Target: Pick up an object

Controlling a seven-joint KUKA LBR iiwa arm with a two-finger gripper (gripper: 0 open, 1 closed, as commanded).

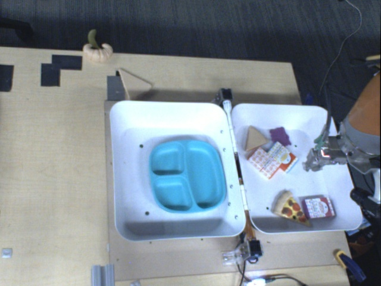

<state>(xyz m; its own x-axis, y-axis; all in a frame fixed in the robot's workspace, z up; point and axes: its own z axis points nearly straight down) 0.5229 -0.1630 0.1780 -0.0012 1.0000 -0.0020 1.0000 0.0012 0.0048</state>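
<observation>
The right bin (342,186) holds several small items. A tan wedge (255,138) and a purple piece (280,136) lie at its far side, with a red and white carton (272,159) just in front of them. At the near side lie a pizza slice (290,207) and a red packet (317,207). My gripper (312,161) hangs over the right half of this bin, to the right of the carton and above the red packet. Nothing shows in its grasp.
The left bin (128,159) holds a blue divided plate (188,174). A small gourd (96,50) sits on the bench at the far left. The grey arm with its orange band (364,112) comes in at the right edge. Cables lie by the bins' near edge.
</observation>
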